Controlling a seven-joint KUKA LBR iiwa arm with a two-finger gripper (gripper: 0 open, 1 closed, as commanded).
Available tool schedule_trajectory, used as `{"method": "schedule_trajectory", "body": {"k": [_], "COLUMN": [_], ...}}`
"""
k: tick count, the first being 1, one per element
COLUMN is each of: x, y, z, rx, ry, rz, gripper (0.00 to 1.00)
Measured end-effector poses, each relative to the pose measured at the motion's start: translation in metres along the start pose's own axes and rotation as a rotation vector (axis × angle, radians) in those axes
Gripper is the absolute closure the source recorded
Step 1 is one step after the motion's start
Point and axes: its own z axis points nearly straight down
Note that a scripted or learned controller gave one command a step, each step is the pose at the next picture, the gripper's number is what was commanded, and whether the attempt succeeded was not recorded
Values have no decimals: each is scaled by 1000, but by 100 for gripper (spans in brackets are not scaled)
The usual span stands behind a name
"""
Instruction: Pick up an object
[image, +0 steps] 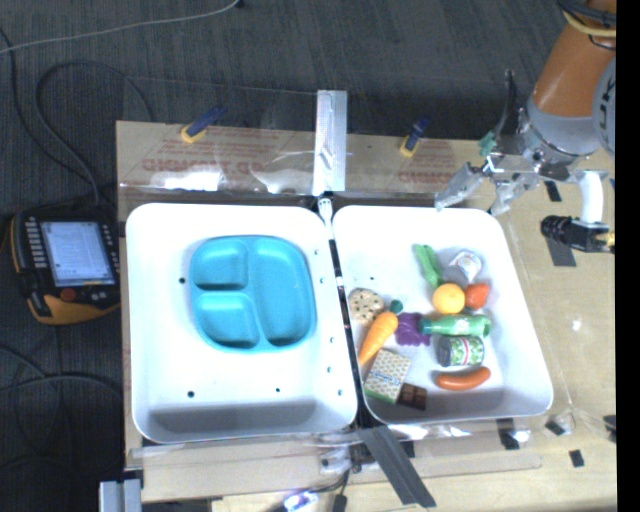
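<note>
The right white bin (520, 330) holds several toy foods: an orange carrot (375, 335), a round cookie (363, 303), purple grapes (410, 327), a green bottle (456, 325), an orange fruit (448, 298), a green can (459, 351) and a red sausage (463, 379). My gripper (478, 193) hangs above the bin's far right corner, behind the pile. It is open, its fingers spread wide with nothing between them. The grey arm with its orange band (570, 75) rises to the upper right.
A blue sectioned tray (250, 290) lies in the left white bin (160, 380). A metal post (330, 140) stands behind the divide between the bins. A teach pendant (65, 260) rests on the floor to the left.
</note>
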Motion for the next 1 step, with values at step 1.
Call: {"method": "schedule_trajectory", "body": {"k": [1], "x": [0], "y": [0], "z": [0], "rx": [0], "ry": [0], "rz": [0], "gripper": [0]}}
